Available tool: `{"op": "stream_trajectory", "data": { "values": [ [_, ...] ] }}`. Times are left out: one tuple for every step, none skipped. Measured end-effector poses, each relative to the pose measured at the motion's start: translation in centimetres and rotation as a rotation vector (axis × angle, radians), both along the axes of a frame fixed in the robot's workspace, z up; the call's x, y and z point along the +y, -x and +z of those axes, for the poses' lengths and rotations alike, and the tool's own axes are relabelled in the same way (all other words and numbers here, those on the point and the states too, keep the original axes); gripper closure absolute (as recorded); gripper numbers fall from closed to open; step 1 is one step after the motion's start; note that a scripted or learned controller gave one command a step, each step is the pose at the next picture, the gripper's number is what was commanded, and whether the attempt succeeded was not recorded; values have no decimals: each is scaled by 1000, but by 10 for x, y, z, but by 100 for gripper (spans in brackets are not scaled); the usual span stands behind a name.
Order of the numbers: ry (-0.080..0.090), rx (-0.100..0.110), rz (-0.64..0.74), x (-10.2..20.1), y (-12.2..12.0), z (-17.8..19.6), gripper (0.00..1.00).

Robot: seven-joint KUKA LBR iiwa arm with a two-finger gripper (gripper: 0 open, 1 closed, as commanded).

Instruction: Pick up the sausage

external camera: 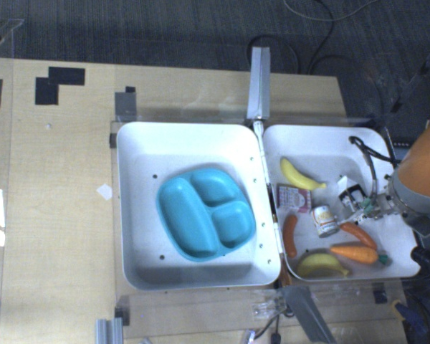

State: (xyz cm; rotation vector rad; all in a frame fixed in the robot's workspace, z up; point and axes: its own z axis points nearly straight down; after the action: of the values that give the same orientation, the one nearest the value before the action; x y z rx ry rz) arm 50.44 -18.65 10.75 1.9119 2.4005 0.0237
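Sausage (290, 236), reddish-brown and lying lengthwise, sits in the right bin (322, 140) close against the wall shared with the left bin (136, 206), to the left of the pincer (342, 219) and a little nearer the camera. Whether the pincer is apart or together cannot be told, as its tip blurs into a small silvery can (322, 219) just beside it. Two carrots (358, 244) lie directly below the pincer toward the bin's near edge, with a yellow banana (321, 264) past them. A second banana (301, 175) lies up-left of the pincer, and a flat printed packet (292, 198) rests between that banana and the sausage. Far left of the pincer, the left bin holds a blue divided tray (204, 213). Both bins sit on the wooden desk (57, 192).
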Motion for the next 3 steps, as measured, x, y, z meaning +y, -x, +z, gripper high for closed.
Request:
{"op": "stream_trajectory", "data": {
  "values": [
    [9,9,134,-1,2,0,0],
    [8,8,118,0,2,0,0],
    [6,10,134,-2,2,-1,0]
  ]
}}
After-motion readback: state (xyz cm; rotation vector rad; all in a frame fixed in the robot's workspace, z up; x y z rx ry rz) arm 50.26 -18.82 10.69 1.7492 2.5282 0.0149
